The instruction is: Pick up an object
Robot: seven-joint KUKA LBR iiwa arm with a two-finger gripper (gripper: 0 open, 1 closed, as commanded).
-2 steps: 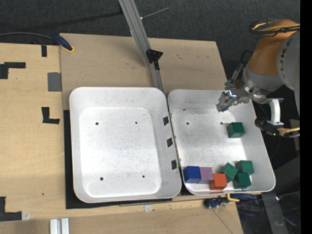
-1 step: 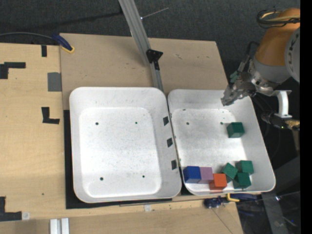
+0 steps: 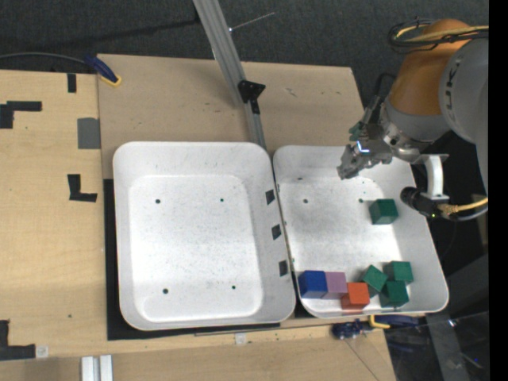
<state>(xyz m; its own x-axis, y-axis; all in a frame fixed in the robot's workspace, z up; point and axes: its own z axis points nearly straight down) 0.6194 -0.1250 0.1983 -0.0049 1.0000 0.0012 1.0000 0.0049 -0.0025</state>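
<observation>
The claw [image 3: 352,165] is hung above the right shallow white bin [image 3: 317,213], its grip state not discernible, likely lining up the lone green cube [image 3: 384,211].

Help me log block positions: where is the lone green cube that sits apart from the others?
The small green cube lies in the right-hand white bin, near its right wall, apart from the cluster of blocks at the near edge.

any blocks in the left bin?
No. All the blocks sit in the right bin: a lone green block and a cluster along its near edge.
</observation>
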